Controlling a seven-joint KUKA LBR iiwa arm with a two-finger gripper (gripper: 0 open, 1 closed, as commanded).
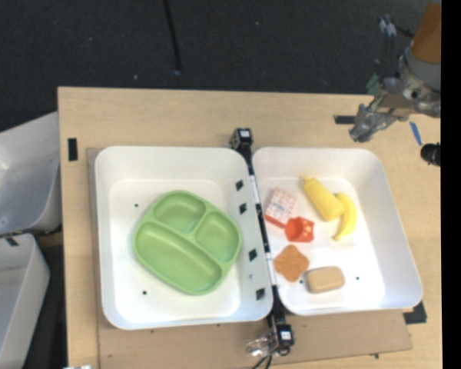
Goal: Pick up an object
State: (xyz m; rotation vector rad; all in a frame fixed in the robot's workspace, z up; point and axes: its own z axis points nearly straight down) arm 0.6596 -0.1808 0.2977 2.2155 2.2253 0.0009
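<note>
Clutter was the risk: gripper [366,123], state I could not tell, hung over the desk [177,118] beyond the right white bin [384,206], where the yellow plastic banana [346,215] touched the yellow bottle [321,197], inviting a double or slipped grab.

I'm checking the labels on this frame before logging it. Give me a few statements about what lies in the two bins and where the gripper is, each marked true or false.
1. The green divided plate lies in the left bin. True.
2. The banana lies in the left bin. False: it lies in the right bin, beside the yellow bottle.
3. The gripper is above the bench beyond the right bin's far edge. True.
4. The gripper holds the red toy. False: the red toy lies in the right bin, apart from the gripper.
5. The tan block lies near the right bin's near edge. True.
</note>
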